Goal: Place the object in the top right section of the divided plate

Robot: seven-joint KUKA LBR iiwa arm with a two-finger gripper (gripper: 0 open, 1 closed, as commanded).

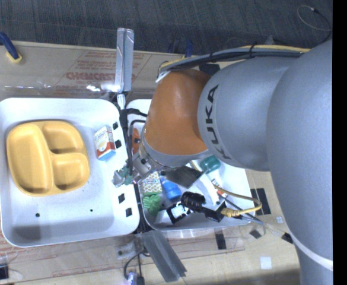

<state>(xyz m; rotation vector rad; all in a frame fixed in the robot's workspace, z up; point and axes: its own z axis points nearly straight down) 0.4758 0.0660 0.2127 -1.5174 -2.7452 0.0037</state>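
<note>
Closest to you looms the grey arm point(262, 100), and across the link just past the orange band point(173, 114) you can read "KUKA" point(212, 120) in black capitals, running sideways. At the back of the bench a brown board point(72, 61) carries red print, too faint for you to make out.

Below the band, the gripper point(126, 176) pokes out over the seam between the two bins. So little of it shows that you cannot tell whether it is open or closed, nor whether it has anything in it.

Look to the left bin point(54, 218) for the yellow divided plate point(45, 156), which lies flat with one long section and two smaller ones. A small box point(105, 142), white with orange and blue printing too small for you to read, rests on the bin floor just beside the plate's right edge, apart from the gripper.

Much of the right bin point(179, 229) sits under the arm. Where it shows, you can see a green-patterned card point(151, 183), a blue thing point(171, 190) just beside it, a green thing point(151, 202) below the card, and a teal thing point(210, 163) near the arm.
</note>
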